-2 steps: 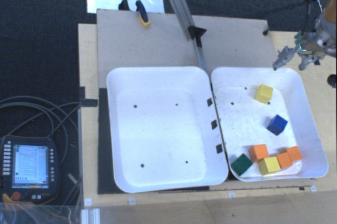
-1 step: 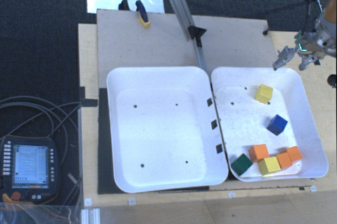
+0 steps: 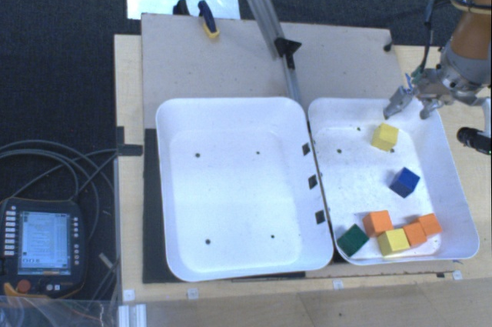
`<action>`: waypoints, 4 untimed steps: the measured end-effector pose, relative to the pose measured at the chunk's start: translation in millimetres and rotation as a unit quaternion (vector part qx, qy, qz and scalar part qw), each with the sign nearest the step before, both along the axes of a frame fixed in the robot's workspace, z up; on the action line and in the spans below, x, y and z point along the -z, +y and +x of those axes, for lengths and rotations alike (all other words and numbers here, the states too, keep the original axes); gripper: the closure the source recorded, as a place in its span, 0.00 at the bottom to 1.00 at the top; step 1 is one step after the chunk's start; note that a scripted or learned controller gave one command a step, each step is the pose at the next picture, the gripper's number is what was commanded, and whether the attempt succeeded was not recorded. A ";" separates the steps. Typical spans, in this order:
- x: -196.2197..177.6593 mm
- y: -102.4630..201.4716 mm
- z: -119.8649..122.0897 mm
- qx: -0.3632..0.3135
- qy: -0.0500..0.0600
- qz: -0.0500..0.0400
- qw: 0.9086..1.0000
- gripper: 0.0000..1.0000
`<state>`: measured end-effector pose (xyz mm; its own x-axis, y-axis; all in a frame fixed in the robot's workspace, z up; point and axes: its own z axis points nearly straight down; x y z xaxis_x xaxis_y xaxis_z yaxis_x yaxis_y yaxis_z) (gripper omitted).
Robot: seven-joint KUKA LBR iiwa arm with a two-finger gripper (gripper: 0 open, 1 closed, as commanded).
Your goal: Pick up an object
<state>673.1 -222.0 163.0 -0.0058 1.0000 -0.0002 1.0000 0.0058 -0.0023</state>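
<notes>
Camera view is showing the gripper (image 3: 410, 104) hanging over the far edge of the right bin (image 3: 453, 187), its two fingers spread apart with nothing between them. The nearest candidate is the yellow cube (image 3: 385, 136), lying alone on the bin floor a little in from that far edge and just beside the fingers.

To do this step well, the arm is probably best going for that yellow cube, since it is standing clear of its neighbours. The fingers ought to be centred over it before descending, and turned so they are closing on two flat opposite faces, because the cube is sitting slightly rotated against the bin's edges. It is lying well off the rim, so there looks to be room for a finger on each side.

The yellow cube is looking like a small solid block with plain matte faces and crisp edges, likely easy to pinch. The blue cube (image 3: 404, 181) is resting alone nearer the bin's middle. Along the near edge, a green cube (image 3: 352, 239), two orange cubes (image 3: 377, 222) and another yellow one are crowding together, touching, which would be making a clean grasp harder.
</notes>
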 end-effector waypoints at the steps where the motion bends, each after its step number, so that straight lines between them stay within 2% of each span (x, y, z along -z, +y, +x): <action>1: 51.1 0.4 0.4 0.000 -0.001 0.000 1.000 0.00; 2: 35.8 -0.1 2.7 -0.002 -0.005 -0.002 1.000 1.00; 3: -11.8 3.6 -0.8 0.000 -0.005 -0.001 1.000 1.00; 4: -75.9 -1.7 -3.7 0.001 -0.006 -0.002 1.000 1.00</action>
